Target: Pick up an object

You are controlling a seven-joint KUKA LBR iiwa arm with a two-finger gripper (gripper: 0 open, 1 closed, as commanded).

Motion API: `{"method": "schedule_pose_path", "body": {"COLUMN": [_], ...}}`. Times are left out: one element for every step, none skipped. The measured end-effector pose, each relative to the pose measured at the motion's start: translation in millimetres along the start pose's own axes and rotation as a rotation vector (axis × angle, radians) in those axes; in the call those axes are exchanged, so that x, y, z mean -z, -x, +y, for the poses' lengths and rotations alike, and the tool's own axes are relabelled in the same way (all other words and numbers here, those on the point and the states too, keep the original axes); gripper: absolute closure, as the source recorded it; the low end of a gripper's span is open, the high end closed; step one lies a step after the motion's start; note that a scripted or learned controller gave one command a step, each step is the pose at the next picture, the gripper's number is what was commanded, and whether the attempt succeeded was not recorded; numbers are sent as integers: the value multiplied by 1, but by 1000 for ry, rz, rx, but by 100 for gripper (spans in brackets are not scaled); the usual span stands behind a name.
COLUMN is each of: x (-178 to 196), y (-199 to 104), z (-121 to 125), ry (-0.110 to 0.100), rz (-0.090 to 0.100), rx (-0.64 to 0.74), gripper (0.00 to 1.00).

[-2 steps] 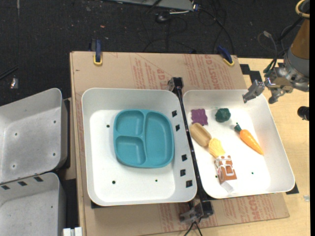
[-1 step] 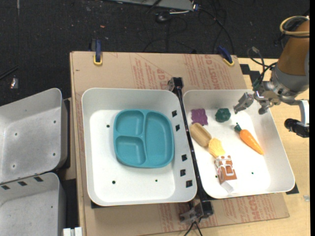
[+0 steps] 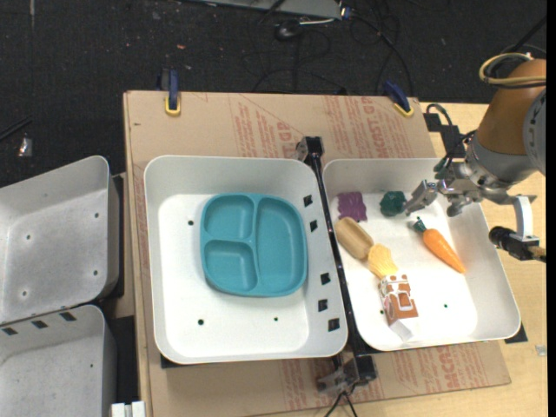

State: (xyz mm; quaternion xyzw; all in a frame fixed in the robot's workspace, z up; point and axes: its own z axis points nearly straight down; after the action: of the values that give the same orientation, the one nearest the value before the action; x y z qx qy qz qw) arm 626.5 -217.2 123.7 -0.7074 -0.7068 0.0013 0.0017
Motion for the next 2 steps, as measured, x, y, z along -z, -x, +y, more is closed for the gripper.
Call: {"method": "schedule_pose_path", "body": {"x": [-33, -20], "y": [-1, -1], "z": [0, 1], "ry": [3, 8], "rz": [-1, -2], "rx": [1, 2], "gripper": [0, 100]}}
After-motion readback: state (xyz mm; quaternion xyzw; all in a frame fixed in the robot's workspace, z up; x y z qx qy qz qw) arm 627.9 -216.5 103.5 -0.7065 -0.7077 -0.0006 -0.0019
